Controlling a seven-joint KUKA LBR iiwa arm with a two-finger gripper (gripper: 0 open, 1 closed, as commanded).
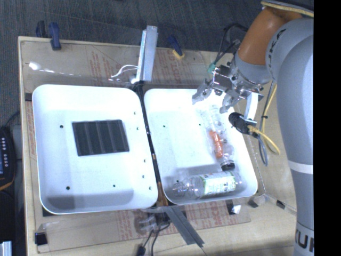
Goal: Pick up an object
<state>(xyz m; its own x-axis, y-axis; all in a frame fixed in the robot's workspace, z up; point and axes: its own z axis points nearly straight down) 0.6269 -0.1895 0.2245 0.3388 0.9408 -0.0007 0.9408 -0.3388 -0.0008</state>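
The two-finger gripper hangs with its fingers spread apart and nothing between them, above the far edge of the right white bin. A clear plastic bottle with orange contents lies along the right edge, just below the gripper, probably the nearest candidate. A second clear bottle with a white label rests against the near edge. The left white bin carries a dark ribbed rectangular pad.
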